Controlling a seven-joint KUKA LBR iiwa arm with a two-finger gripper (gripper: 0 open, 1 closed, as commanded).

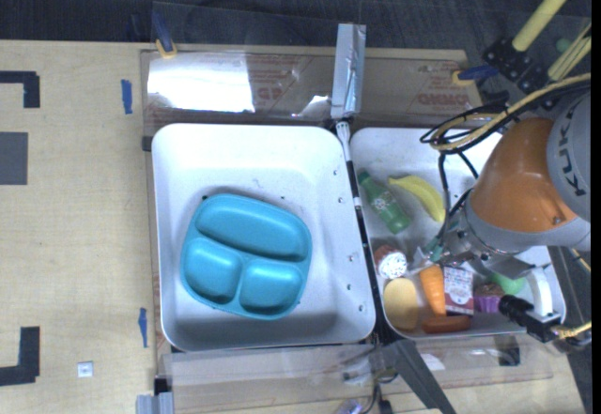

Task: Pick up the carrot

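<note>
The carrot [431,290] lay in the right bin [371,151], toward its near edge, upright in the view and hemmed in: a yellow rounded fruit [401,301] touched its left side, a red-and-white packet [458,288] lay just beside it on the right, and a small red-rimmed round item [391,263] sat near its upper left. The arm's wrist, with its orange band [521,179], hung over the bin's right half directly above the carrot's top, and the gripper [449,250] was hidden under it, so its state could not be told. Farther back lay a green bottle [383,204] and a banana [421,194], with bare floor behind them. The left bin [178,145] held a blue divided tray [246,254] with open margin all round. Both bins sat on a wooden bench [66,215].
</note>
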